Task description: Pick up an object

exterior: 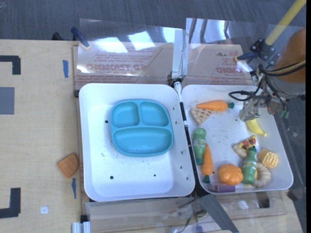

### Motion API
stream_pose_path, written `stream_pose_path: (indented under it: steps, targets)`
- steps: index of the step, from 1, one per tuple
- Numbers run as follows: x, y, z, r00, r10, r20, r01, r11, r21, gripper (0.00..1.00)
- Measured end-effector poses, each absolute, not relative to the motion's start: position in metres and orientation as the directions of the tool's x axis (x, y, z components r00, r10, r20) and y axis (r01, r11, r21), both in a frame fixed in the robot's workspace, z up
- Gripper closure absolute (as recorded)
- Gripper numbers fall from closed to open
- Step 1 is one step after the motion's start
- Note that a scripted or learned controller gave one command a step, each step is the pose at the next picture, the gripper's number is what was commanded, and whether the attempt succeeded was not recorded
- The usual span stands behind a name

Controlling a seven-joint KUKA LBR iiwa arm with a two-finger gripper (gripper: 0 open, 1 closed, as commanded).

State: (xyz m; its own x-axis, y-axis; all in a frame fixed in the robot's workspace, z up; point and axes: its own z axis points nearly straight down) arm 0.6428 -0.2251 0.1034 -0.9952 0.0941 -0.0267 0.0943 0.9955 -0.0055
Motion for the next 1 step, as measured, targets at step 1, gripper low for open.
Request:
stream_pose_path:
  steps: [1]
  targets:
    - [0.6424, -0.2249, 0.1024, -0.995, 0.094, -0.025, 0.094, 0.996, -0.005, 0.0]
